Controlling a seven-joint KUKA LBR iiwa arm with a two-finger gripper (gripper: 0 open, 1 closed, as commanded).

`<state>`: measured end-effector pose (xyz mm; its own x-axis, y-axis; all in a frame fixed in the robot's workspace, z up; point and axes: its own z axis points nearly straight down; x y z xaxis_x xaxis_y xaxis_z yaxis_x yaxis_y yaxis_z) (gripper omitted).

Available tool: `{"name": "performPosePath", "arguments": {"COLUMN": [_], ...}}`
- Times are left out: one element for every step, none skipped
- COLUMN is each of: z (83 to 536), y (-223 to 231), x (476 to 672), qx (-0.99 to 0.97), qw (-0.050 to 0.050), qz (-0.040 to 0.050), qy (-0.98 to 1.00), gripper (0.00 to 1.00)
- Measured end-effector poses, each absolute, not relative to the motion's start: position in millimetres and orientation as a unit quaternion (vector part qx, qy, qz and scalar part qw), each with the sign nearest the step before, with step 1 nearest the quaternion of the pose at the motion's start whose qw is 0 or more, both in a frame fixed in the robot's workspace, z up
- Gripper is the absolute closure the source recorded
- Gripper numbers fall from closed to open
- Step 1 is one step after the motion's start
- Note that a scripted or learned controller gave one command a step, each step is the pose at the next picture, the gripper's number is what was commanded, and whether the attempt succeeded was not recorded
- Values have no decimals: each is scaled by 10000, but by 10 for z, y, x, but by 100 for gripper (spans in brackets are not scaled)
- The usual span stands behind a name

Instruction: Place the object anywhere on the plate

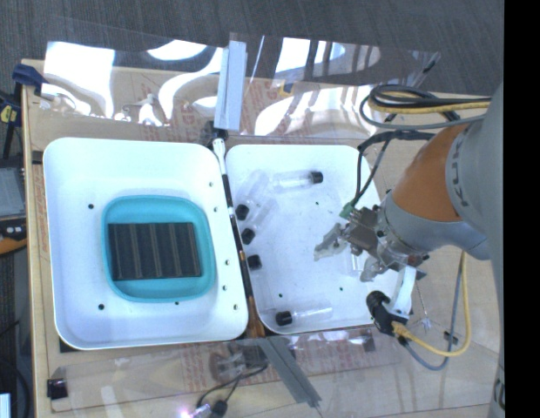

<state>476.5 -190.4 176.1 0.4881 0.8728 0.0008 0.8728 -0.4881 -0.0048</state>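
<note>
While the arm [444, 194] reaches in over the right bin [253, 165], the gripper [340, 244] hangs low near that bin's right edge, fingers spread apart and nothing between them. Clear tubes with black caps lie scattered in there: one tube [292, 179] along the far edge, another tube [303, 314] by the near edge, more against the left wall. Over in the left bin [70, 164], the teal plate [157, 248] sits dead centre, nothing on it. By my read, nothing's picked yet: grasp, carry and drop all remain.
</note>
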Motion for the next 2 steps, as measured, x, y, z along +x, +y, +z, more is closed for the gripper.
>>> {"name": "performPosePath", "arguments": {"z": [897, 1352], "y": [-2021, -1969], "x": [4753, 5194], "qx": [-8559, -8792], "qw": [32, 28], "qz": [20, 14], "qy": [-5172, -4765], "gripper": [0, 0]}}
